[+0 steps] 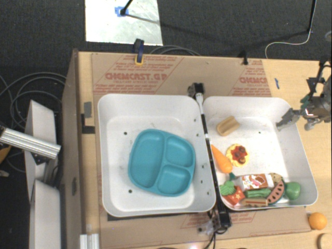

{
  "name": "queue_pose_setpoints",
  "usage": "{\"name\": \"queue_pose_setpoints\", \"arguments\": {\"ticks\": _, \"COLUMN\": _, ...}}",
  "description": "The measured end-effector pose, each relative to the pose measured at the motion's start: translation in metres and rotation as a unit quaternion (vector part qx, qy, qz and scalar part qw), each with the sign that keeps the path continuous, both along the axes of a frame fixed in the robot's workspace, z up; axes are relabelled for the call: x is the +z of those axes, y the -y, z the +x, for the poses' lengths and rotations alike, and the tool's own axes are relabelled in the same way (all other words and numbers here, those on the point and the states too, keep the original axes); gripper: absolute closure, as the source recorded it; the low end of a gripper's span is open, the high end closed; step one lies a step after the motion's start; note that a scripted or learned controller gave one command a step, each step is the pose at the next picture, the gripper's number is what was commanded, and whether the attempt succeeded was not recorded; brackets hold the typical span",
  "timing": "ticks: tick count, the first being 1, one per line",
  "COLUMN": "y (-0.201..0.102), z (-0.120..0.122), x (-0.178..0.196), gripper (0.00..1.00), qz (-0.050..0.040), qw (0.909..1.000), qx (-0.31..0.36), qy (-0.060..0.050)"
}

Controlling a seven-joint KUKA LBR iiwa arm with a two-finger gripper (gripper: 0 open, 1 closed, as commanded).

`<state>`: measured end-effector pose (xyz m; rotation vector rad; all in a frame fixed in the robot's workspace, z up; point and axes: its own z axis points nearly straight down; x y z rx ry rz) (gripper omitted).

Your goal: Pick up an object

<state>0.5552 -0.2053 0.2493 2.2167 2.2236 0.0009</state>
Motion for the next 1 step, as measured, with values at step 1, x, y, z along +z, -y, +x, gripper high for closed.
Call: {"name": "queue_pose_setpoints", "arguments": {"ticks": 1, "y": -0.0763, "z": 0.0755, "x": -0.0754, "gripper": 0.0, "qz": 0.0015, "qw": 1.0, "qx": 0.005, "qy": 0.001}}
